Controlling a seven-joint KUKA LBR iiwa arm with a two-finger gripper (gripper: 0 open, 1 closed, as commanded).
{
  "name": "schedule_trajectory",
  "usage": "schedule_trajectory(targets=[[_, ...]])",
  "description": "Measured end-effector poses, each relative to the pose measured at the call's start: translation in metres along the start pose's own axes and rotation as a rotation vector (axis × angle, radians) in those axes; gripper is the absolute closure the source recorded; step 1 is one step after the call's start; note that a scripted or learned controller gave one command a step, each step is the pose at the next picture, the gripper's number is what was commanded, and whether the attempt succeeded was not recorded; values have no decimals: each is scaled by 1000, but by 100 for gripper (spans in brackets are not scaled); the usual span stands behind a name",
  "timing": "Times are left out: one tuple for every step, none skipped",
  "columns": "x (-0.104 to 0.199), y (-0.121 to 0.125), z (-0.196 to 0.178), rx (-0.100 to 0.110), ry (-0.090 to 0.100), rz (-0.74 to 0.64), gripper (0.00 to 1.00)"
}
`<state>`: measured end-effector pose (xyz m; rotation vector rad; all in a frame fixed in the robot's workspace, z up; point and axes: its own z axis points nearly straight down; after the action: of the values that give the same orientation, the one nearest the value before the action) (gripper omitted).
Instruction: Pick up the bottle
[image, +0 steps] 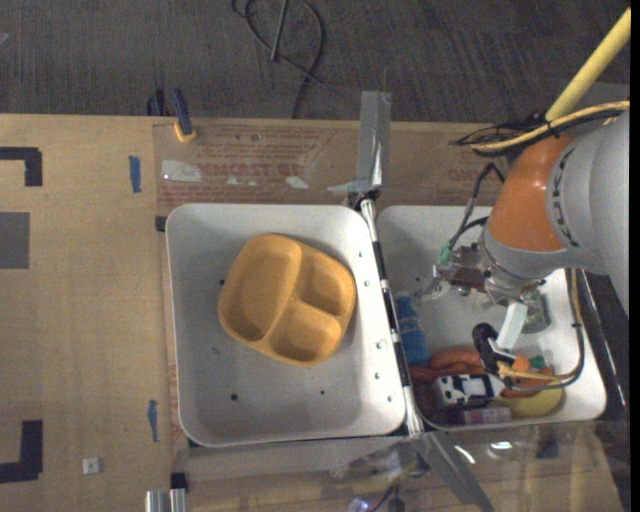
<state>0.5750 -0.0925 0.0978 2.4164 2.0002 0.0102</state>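
A blue bottle-like thing (408, 330) lies along the left wall of the right bin (420, 235), too small to make out in detail. My gripper (452, 279) hangs over the middle of that bin, a little to the right of and behind the blue thing, and apart from it. Nothing shows between the gripper's tips. The grey arm with its orange band (530, 205) reaches in from the right and hides the bin's far right part.
At the front of the right bin lie a red-orange item (455, 357), a black-and-white item (462, 389), a yellow item (540, 402) and a bit of green (538, 362). A yellow divided plate (288, 297) sits in the left bin (200, 350).
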Motion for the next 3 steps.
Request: schedule_trajectory(targets=[[0, 1, -10, -2, 0, 0, 100], [17, 1, -88, 8, -3, 204, 100], [37, -10, -113, 7, -3, 151, 100]])
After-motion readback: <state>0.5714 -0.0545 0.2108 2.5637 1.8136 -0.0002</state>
